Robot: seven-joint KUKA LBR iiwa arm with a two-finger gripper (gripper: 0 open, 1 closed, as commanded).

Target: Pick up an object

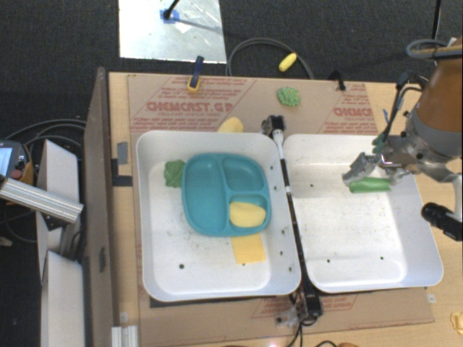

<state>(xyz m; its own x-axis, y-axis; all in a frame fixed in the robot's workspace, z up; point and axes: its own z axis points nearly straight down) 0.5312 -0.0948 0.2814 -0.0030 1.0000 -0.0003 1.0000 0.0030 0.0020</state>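
Green stick lies flat — long axis left-right — under the gripper.

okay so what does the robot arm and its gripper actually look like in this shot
The arm is a rounded body with a broad orange-brown band and grey housing below it. Thin dark cables run along its left side. The gripper is pale grey metal, with slim fingers projecting from a blocky silver wrist.

Red "CHEMCAST GP" print, repeated, on brown board
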